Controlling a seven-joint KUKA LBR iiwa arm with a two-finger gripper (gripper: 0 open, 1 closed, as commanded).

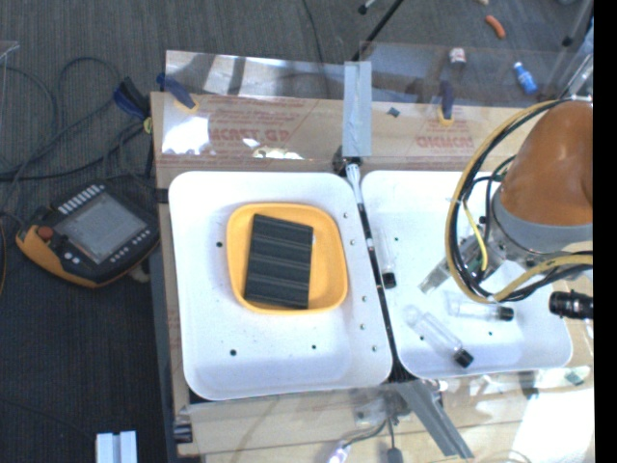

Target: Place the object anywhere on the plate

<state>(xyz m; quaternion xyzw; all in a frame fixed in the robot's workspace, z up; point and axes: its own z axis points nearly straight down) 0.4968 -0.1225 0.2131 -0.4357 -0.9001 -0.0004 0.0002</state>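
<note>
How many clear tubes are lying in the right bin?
3. One tube lies along the right bin's left edge, one near the front, one beside the arm. The arm covers part of that bin, so more may be hidden.

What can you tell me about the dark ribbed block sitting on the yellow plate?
The dark ribbed block is a flat, charcoal-black rectangle with parallel grooves running across its top; it looks like rubber or matte plastic. It lies flat, tilted slightly clockwise, near the middle of the square yellow plate in the left white bin. It touches the plate alone; the gripper is away over the right bin.
</note>
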